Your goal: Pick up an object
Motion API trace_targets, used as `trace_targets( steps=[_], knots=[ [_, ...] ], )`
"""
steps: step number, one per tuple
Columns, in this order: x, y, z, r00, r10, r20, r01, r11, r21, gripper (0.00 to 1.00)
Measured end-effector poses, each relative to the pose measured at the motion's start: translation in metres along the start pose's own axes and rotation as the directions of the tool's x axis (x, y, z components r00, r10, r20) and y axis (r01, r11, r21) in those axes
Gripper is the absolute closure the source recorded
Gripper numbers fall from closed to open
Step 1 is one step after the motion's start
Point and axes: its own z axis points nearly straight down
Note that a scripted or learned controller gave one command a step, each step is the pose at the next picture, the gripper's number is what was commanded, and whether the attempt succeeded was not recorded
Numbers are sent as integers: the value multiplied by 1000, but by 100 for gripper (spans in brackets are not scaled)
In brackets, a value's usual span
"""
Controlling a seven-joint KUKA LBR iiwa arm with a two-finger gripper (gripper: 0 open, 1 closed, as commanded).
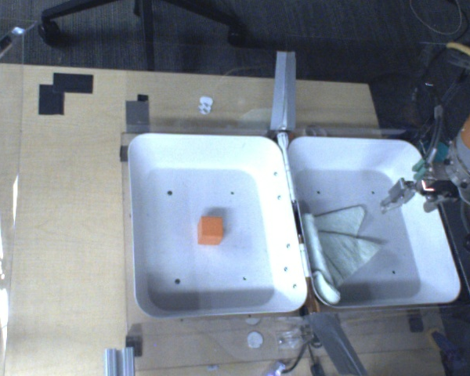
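A small orange cube (211, 230) lies in the left white bin (149, 210). A folded pale cloth (341, 241) lies in the right white bin (435, 265). The hand (397, 197) hangs above that bin's right side.

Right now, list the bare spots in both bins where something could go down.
Left bin: bare floor all around the orange cube, widest toward its corners. Right bin: crowded at left by the grey cloth; the gripper hangs over its right side, with bare floor along the far wall.

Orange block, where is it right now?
The orange block sits near the middle of the left bin, apart from the gripper over the right bin.
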Motion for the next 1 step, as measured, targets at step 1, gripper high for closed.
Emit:
trace_targets(
  steps=[1],
  knots=[
    [-22, -29, 145, 994, 111, 0, -111, 994, -1, 0]
  ],
)
